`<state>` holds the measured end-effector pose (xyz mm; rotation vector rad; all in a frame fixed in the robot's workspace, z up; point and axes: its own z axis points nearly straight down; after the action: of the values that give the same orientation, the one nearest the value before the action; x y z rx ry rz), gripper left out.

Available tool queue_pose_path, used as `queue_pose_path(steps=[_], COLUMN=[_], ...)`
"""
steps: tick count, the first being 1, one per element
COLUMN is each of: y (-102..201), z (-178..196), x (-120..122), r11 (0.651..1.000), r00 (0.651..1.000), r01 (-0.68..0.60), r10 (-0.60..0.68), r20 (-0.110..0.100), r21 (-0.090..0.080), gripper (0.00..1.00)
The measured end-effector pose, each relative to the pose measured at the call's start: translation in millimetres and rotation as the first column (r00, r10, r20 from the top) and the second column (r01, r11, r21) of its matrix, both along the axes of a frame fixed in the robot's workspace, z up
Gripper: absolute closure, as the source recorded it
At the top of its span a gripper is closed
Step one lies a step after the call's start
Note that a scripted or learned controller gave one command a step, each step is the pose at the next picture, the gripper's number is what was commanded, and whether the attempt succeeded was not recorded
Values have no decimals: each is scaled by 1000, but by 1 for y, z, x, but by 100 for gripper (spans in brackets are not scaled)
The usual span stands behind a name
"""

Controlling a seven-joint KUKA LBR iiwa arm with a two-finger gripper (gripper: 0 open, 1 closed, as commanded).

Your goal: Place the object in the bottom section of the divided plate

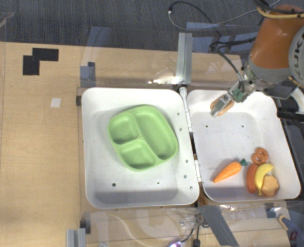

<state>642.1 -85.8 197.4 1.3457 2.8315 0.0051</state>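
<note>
Pincer of mine is hanging over the upper left corner of the right bin, close to the wall that is dividing the two bins. A small tan piece is sitting right at its tip. The piece is blurring into the metal there, so I cannot tell whether I am grasping it or merely hovering against it, nor whether the pincer is clenched or released. The long axis of the piece is running on a slant from lower left to upper right, roughly in line with my wrist, and its free end is pointing down and left towards the dividing wall.

The green divided plate is lying in the middle of the left bin, well apart from the piece. Its bottom section is showing bare green.

In the lower right of the right bin a toy carrot is lying tilted, its tip pointing lower left and its green top upper right. Just beside it a pretzel, a banana and a few other small toy foods are huddling together in the corner.
</note>
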Motion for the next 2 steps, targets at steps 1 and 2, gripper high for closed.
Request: queue_pose_path(steps=[1,2], y=[1,30], z=[13,-11], x=[2,22], r11=[1000,989], r00=[1000,989], r01=[-4,149], r10=[4,-149], r20=[8,0], r21=[0,1], gripper=[100,100])
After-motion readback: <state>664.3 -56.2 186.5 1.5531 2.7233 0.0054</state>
